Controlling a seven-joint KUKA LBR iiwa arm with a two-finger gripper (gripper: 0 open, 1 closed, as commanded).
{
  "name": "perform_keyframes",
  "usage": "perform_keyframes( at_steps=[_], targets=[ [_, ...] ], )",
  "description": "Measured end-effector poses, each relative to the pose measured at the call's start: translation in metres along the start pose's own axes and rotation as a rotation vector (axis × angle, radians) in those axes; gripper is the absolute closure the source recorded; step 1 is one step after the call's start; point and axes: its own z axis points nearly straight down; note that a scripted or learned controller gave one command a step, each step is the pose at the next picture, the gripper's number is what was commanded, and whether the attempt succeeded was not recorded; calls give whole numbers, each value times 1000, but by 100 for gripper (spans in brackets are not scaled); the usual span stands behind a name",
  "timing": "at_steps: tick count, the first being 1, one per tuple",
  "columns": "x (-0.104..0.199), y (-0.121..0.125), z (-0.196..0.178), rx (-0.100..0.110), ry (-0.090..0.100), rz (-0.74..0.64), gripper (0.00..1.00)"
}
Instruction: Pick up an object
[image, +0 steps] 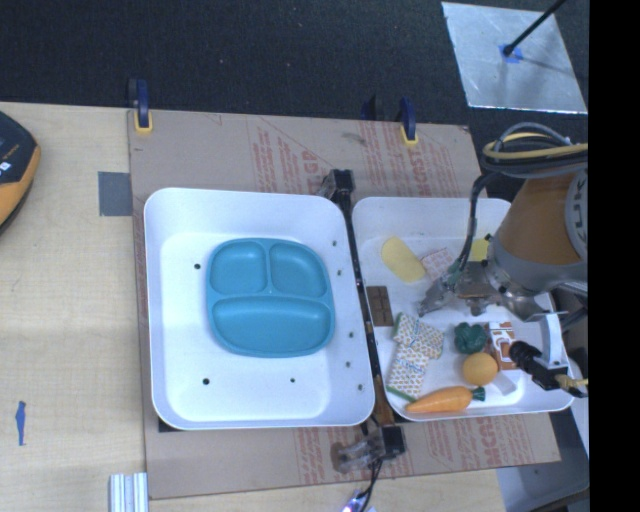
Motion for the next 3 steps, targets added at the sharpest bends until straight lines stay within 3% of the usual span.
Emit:
perform_keyframes(
  at_steps=[1,2,3],
  targets=[
    [-57,50,12,16,32,-4,0],
    [-29,-29,11,6,5,4,0],
    [-32,-25,0,2,1,2,100]
  ],
)
